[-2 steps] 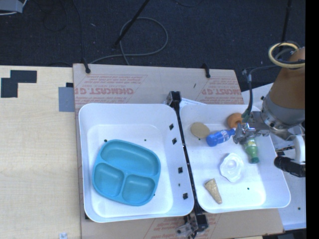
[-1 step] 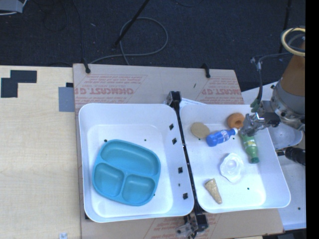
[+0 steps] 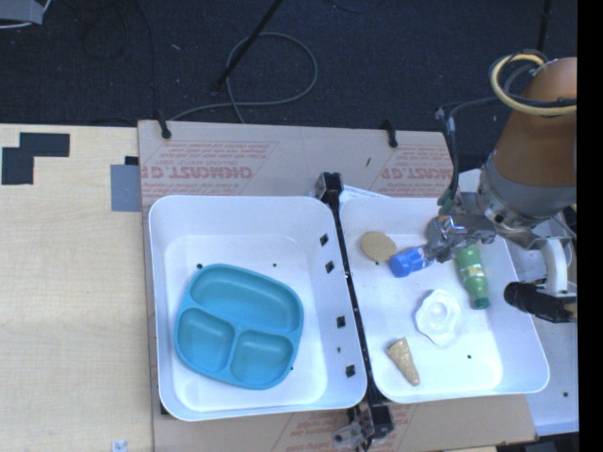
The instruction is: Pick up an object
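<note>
The small blue plastic object (image 3: 407, 263) lies in the right white bin (image 3: 528, 375), in its upper middle part, just beside a flat tan oval piece (image 3: 378, 246) on its left. The gripper (image 3: 439, 240) is low over the bin and touches the right end of the blue object, or is very near to it; whether it is clenched or released I cannot tell, because the metal parts there are too small and shiny to read.

A green bottle with a label (image 3: 472, 273) lies just beside the gripper, on its right. A white crumpled piece (image 3: 439, 315) and a tan cone (image 3: 403, 360) lie lower in the same bin. The left white bin (image 3: 170, 252) holds a blue divided tray (image 3: 239, 325).

In my judgement, the risk is a grasp only on the end of the blue object, so it can slip or turn out when lifted. The gripper can also push the green bottle, because it is so close.
</note>
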